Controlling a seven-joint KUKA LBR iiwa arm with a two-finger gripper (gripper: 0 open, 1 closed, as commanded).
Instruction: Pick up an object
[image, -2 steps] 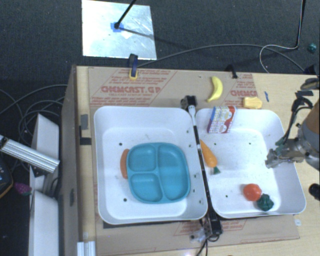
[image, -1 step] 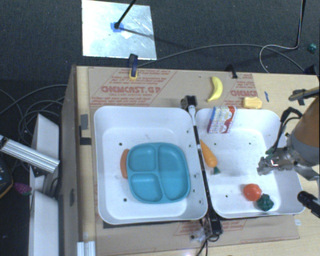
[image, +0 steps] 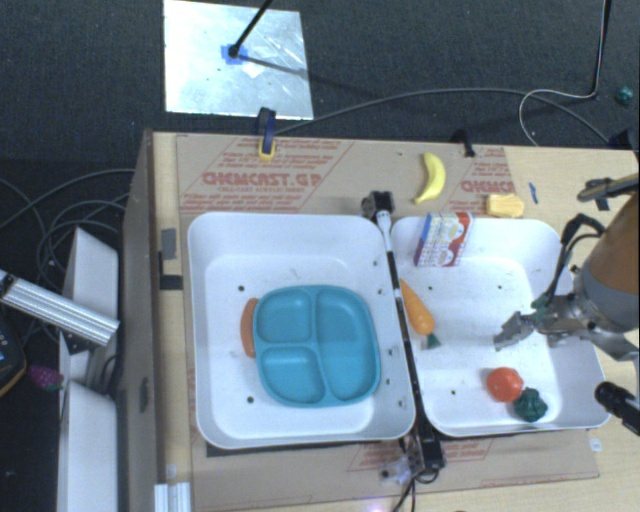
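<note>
The gripper (image: 512, 331) is seen low over the right bin (image: 470, 395), reached in from the right on a grey arm (image: 612, 280). Its fingers are seen slightly apart, and nothing is held between them. No object is touched by it.

Just below the gripper, toward the near rim, a red tomato (image: 505, 382) is found, with a green broccoli piece (image: 530, 405) touching it on the right. To the gripper's left, against the wall between the bins, a carrot (image: 417, 309) is laid at a slant. Up and to the left, at the far rim, a red and white carton (image: 441, 239) is propped.

Farther left, in the left bin (image: 220, 300), a blue divided plate (image: 317, 343) is set, with an orange sausage-like piece (image: 247, 327) at its left edge. Beyond the bins, on the bench, a banana (image: 432, 178) and a yellow block (image: 505, 206) are seen.

The step in hand is judged to be the approach; no grasp is made yet. The tomato is the nearest candidate. For the next move, the fingers would need to be centred over it and lowered around it before closing; the touching broccoli may crowd one finger.
</note>
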